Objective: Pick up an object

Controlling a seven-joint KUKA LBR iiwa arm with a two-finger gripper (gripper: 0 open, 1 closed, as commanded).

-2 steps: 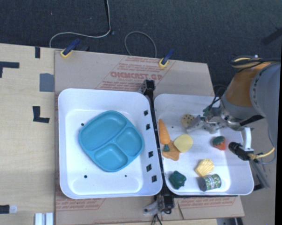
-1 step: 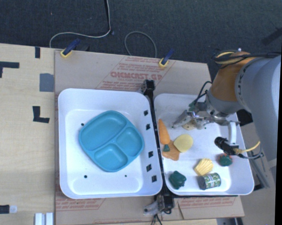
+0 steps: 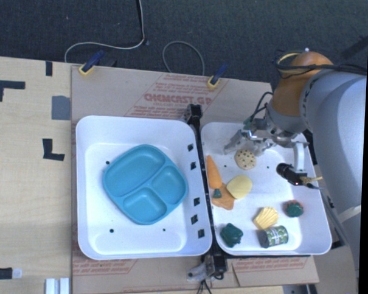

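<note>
Currently hovering: two-finger gripper (image 3: 252,139), finger state impossible to tell | round tan dotted cookie toy (image 3: 246,158) just at 6 o'clock, right white bin (image 3: 317,231) | likely light, rigid; pinch across edges

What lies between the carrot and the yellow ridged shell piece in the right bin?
In the camera view, a pale yellow lemon lies between the carrot and the yellow ridged shell piece.

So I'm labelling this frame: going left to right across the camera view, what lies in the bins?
Blue divided plate → orange carrot → dark green toy → yellow ridged piece → small teal piece.
</note>
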